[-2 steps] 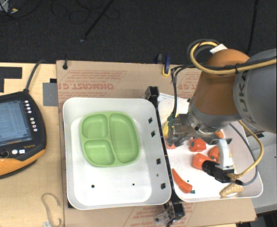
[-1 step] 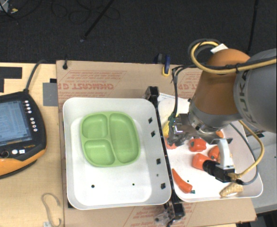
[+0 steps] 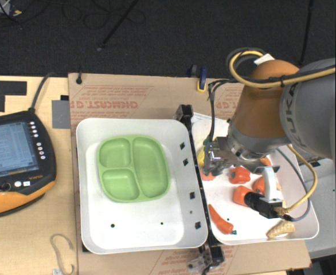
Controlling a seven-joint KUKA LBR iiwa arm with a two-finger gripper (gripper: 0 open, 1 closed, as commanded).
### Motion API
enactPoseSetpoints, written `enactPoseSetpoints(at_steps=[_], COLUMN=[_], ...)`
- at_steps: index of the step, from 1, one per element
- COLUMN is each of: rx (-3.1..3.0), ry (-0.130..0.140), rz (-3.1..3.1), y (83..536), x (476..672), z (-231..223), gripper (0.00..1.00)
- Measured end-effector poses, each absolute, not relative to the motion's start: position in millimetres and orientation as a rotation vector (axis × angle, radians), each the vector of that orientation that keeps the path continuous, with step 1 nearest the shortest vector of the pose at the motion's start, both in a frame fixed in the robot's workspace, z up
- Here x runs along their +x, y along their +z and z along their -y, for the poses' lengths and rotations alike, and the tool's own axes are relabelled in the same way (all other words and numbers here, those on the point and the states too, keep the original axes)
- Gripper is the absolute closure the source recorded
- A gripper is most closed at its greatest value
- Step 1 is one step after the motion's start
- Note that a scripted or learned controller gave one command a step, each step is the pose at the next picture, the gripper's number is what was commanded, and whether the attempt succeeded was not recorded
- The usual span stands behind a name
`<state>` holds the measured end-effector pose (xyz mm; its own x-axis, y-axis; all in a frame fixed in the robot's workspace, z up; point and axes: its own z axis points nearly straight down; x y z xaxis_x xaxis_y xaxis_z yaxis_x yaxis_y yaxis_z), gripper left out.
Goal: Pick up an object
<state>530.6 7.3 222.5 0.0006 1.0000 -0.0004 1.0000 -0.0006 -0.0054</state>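
Pincer (image 3: 213,164) is low over the left part of the right shallow white bin (image 3: 305,225), close to the divider between the bins. Cannot tell its state: the wrist hides the tips.

Grey arm with its orange band (image 3: 265,105) comes in from the right and covers most of that bin's upper half. Small orange and red plastic pieces sit just right of the pincer: an orange chunk (image 3: 240,175) nearest, another orange piece (image 3: 241,195) below it beside a black fitting (image 3: 262,205). A long red-orange pepper-shaped piece (image 3: 220,219) lies near the bin's front left corner, apart from the pincer. A pale tan ridged piece (image 3: 281,229) lies at the front right.

Left shallow white bin (image 3: 93,222) holds a green three-compartment plastic tray (image 3: 133,168).

A teach pendant with a lit screen (image 3: 10,159) rests on the table (image 3: 53,228) at far left.
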Motion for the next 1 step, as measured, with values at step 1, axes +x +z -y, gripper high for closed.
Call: enactPoseSetpoints(at_steps=[1], rx=[-2.221], ry=[0.006], rz=[2.217], y=[217.8], x=[528.3], z=[-10.0], gripper=[1.0])
